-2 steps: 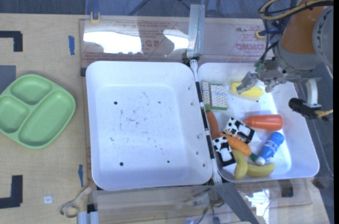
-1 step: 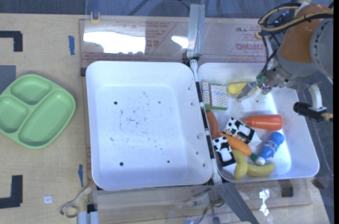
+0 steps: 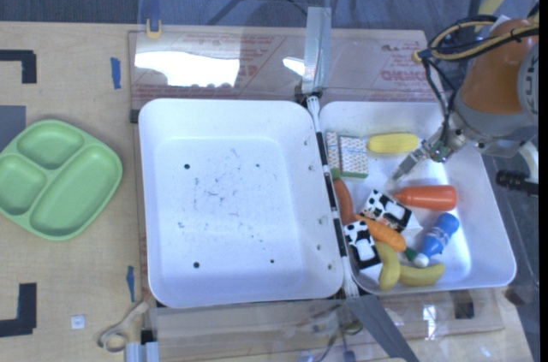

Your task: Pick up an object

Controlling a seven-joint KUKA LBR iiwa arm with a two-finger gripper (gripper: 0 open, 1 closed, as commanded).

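Approach is the step in hand: the pincer (image 3: 409, 164) hangs with its fingers apart and nothing between them, just above the orange carrot (image 3: 425, 198) in the right bin (image 3: 492, 245), just below the yellow corn (image 3: 392, 144). Next it must drop and close squarely around one toy.

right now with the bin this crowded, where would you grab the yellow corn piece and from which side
Grip the yellow corn piece across its middle, coming straight down from above. It lies flat and lengthwise near the right bin's far wall, apart from the other toys, so its long sides look free. The gripper hangs just beside it.
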